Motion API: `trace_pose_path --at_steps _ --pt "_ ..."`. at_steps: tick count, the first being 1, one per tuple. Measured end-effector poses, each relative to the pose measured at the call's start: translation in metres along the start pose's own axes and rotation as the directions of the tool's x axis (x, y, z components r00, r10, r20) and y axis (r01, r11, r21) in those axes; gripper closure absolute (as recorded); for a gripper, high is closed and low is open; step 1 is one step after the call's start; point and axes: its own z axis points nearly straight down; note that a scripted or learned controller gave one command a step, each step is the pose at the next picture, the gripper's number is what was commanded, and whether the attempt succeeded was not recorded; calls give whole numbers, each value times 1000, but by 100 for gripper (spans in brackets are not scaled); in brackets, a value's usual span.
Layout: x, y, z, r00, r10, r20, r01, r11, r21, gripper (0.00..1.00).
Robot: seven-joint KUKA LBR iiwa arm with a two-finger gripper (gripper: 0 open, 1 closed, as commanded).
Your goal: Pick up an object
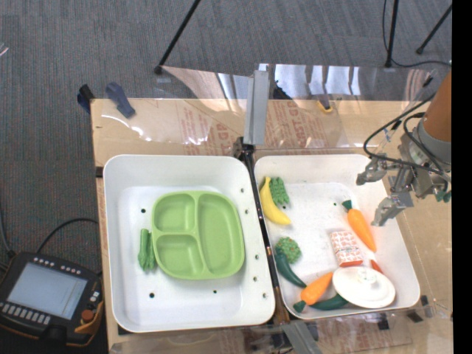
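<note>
Over the right bin's point(410, 268) far right edge, at about three o'clock from its middle, my claw point(389, 198) hangs with its fingers spread fairly wide and nothing between them. My nearest target is the carrot point(360, 227), lying on the bin floor just beside me at roughly seven o'clock from my fingertips. Its long axis runs from its green top at eleven o'clock to its point at five o'clock, so I judge my fingers should close across that line, from the one and seven o'clock sides. Past the carrot at seven o'clock lies a small red-and-white packet point(345, 246), and at six o'clock a white lid point(363, 287). Both are close enough to crowd a sloppy descent, I reckon.
</note>
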Motion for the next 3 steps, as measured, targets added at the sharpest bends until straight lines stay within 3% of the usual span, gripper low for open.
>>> trace_pose_path --at_steps 1,2,3 --pt "23 7 123 992 129 9 -129 992 0 0" --pt "19 9 111 992 121 18 -121 993 1 100" --pt "73 -3 118 937 348 29 -348 937 -5 100"
